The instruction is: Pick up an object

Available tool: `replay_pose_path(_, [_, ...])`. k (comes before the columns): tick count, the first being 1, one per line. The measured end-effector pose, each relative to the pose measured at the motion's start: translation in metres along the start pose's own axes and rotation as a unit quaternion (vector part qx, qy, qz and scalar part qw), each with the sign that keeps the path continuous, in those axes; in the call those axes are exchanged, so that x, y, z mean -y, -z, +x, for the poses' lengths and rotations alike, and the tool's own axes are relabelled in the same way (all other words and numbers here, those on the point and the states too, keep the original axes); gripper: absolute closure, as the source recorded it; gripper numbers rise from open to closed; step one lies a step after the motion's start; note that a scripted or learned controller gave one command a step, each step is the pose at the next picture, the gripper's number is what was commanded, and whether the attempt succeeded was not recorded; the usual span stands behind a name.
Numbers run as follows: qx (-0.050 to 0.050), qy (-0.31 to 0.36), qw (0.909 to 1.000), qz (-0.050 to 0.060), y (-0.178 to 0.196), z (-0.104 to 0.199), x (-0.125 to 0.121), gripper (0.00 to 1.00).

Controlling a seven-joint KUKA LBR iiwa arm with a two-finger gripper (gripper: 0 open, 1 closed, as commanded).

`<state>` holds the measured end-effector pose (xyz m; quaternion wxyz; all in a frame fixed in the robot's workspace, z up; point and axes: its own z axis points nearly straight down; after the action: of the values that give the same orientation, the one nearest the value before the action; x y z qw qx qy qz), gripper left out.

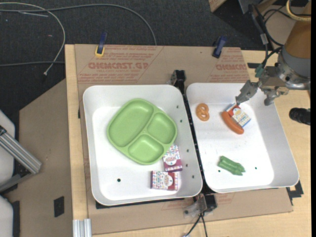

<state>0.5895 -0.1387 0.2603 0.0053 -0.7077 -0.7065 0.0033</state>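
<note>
Right now, from the one overhead camera, I judge the task as barely begun: nothing is lifted, and every object lies on a bin floor. My gripper (256, 94) hangs over the upper right part of the right bin (276, 152), with its two fingers spread apart and nothing between them. One finger (245, 94) points down toward the small carton (241, 116), its tip just above and beside the carton; the other sits further right, over bare white floor. I cannot tell from this slant whether that finger touches the carton or floats above it.

If I had to guess the target, it is the carton or the orange sausage-shaped toy (232, 123) that lies touching it, both just below the fingers. What is left, as I read it, is the whole of it: descend, close, lift.

Going through the right bin: a pretzel-shaped toy (202, 112) lies near its left wall, apart from the sausage and carton pair, and a green pepper-like toy (231, 165) lies lower down, well apart from the rest.

The left bin (98, 181) holds a green divided plate (141, 130) with three compartments, all bare. Two small printed boxes (168, 172) lie near its lower right corner, one touching the plate's rim and the other just below it.
</note>
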Motion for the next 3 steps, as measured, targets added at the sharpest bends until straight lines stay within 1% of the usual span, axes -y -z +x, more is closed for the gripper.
replay_pose_path(1, [0.001,0.001,1.0,-0.006,0.006,0.0,-0.002,0.0])
replay_pose_path(2, [0.0,0.0,1.0,-0.003,-0.053,-0.008,-0.003,0.0])
replay_pose_path(3, [0.001,0.001,1.0,-0.004,-0.113,-0.006,0.0,0.0])
